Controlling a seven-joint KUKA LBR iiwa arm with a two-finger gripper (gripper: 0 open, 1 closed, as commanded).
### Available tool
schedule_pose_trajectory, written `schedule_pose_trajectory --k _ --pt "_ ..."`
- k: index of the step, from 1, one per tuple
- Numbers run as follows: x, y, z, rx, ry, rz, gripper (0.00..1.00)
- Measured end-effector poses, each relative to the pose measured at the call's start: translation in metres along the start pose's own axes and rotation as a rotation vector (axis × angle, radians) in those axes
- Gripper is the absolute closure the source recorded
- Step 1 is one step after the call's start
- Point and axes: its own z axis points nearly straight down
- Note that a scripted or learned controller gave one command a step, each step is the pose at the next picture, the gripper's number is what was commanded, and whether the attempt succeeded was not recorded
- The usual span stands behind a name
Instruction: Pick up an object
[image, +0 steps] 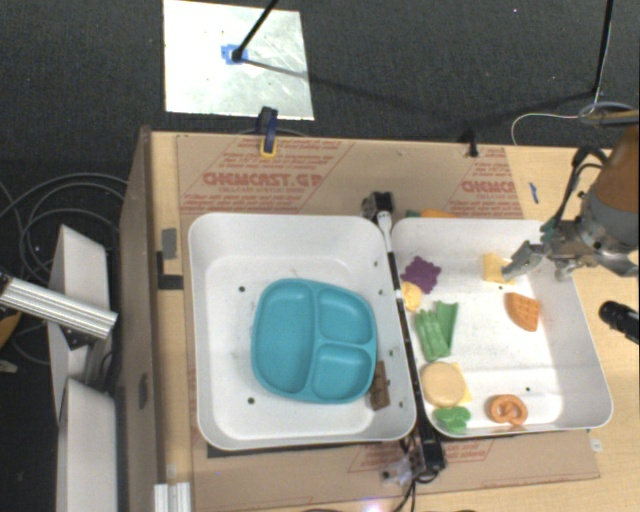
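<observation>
two shallow white bins sat side by side on the bench, the left bin (215, 250) bearing a teal divided plastic plate (313, 340), with a small brown piece (380, 388) at the plate's right edge. toys lay scattered in the right bin (580, 370): a purple toy (421, 272), a green leafy piece (437, 329), a round tan bun (443, 383), an orange pretzel (507, 408), an orange wedge (522, 310) and a yellow block (493, 267). the grey two-finger gripper (527, 259) hovered just beside the yellow block, clamped on nothing, its fingers slightly apart.

Grey arm (612, 215) with orange band above the wrist, metallic grey end effector (524, 260), thin cable alongside
</observation>
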Motion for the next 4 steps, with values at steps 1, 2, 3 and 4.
schedule_pose_trajectory --k 1,2,3,4 --pt "0.060 0.034 0.010 0.004 0.006 -0.012 0.00" --pt "0.085 -0.053 0.077 0.021 0.009 -0.002 0.00" --pt "0.083 0.082 0.096 -0.004 0.003 -0.010 0.00" --pt "0.118 0.057 0.096 0.008 0.006 -0.008 0.00"
